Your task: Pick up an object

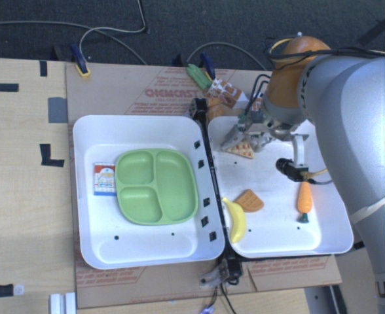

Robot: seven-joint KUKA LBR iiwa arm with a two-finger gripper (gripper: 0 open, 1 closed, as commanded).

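Note:
My gripper is low in the back of the right bin, under the orange band of the arm. Its metal fingers straddle a tan waffle-like wedge that lies on the bin floor. Farther forward in the same bin lie an orange cracker piece, a yellow banana by the left wall, and an orange carrot near the right side. I cannot make out the gap between the fingers.
The left bin holds a green divided plate and a small printed card. Green and brown packaged items sit on the cardboard behind the bins. A black divider separates the bins.

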